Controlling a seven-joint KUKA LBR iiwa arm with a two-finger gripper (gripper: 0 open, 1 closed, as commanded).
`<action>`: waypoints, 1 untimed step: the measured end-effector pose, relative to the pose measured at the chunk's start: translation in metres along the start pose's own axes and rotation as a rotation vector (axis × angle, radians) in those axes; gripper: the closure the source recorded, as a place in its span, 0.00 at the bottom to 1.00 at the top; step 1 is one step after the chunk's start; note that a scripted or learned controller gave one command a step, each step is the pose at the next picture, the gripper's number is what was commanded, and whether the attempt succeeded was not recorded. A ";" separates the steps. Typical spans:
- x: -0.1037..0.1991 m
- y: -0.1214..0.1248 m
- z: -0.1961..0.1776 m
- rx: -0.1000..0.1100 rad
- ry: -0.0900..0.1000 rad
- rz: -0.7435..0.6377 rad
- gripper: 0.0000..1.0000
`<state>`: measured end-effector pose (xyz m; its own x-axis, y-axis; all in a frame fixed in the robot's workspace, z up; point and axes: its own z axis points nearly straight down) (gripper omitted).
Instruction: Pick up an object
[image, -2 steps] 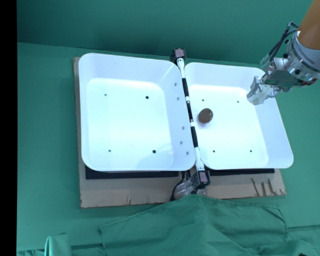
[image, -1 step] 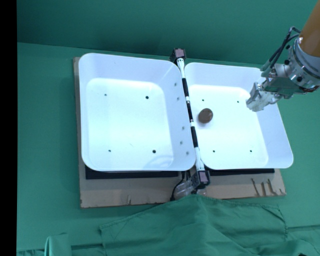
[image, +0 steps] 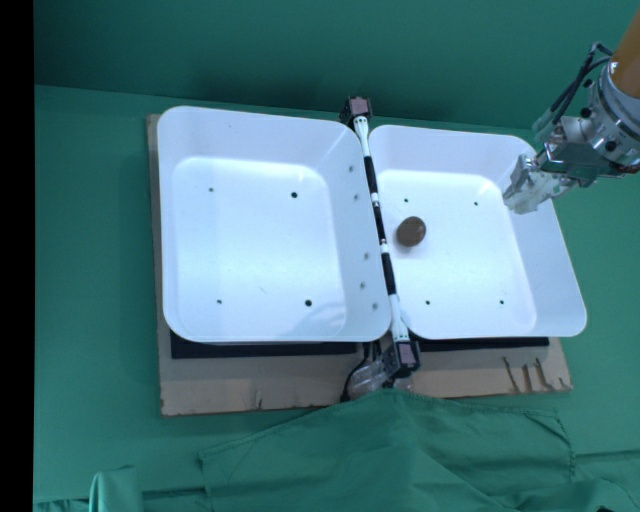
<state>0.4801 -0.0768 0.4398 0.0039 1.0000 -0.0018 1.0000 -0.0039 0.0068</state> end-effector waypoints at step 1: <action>0.063 0.077 0.009 -0.001 0.001 -0.007 1.00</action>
<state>0.5571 -0.0142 0.4316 -0.0036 1.0000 -0.0006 1.0000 0.0036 0.0075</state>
